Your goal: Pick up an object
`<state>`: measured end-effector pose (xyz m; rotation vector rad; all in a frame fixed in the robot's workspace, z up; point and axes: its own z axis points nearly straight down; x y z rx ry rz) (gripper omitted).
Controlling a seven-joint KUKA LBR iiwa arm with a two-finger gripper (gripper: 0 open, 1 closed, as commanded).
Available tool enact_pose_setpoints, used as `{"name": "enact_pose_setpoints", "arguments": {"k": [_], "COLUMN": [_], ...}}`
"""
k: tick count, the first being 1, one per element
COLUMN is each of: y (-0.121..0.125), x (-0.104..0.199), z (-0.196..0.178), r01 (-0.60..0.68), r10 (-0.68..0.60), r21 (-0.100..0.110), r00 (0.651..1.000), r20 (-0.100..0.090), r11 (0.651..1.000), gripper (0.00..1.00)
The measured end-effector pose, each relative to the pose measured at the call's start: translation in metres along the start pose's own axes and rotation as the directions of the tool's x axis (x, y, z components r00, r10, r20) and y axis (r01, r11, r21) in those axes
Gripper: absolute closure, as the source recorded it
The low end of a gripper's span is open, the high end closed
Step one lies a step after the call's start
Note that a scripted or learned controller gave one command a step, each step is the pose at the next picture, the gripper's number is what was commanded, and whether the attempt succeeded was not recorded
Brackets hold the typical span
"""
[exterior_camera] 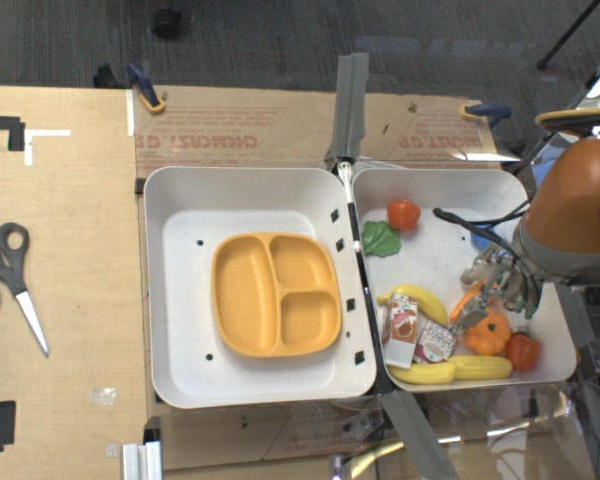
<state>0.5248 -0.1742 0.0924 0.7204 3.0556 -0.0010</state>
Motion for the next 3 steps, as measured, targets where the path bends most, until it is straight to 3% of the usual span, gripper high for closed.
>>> {"name": "enact_pose_setpoints", "arguments": {"k": [1, 2, 3], "y": [0.001, 0.043, 0.103], "x": [-0.001, -0.007, -0.028], "z": [-0.01, -0.121, -0.17], "r01": [0.003, -0.075, -0.139], "r10": [-0.003, 0.075, 0.139], "r21": [-0.001, -0.001, -0.001], "r00": [1.0, 0.997, 0.99], "r20": [0.004, 0.002, 0.001], "r11": [1.0, 0.997, 0.99], "gripper": [1.0, 1.0, 1.0]}}
